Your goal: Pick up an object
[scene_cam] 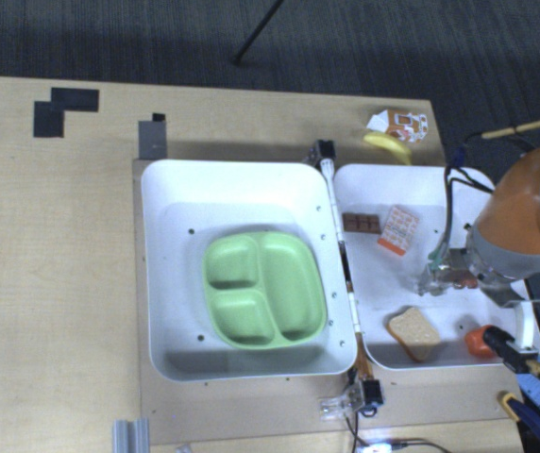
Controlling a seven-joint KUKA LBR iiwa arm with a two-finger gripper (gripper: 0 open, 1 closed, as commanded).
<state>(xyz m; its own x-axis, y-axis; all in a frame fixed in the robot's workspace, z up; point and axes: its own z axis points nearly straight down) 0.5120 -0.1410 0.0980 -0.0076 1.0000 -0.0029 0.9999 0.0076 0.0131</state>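
The hand [437,276] hangs low inside the right bin [374,185], and whether it is released or clenched I cannot tell. Nearest the hand lies the bread slice [414,332], just toward the bin's near wall. The snack packet [398,227] and chocolate bar [362,223] lie beyond the hand, toward the far wall.

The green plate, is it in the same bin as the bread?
No, the green plate lies in the left bin, while the bread lies in the right bin.
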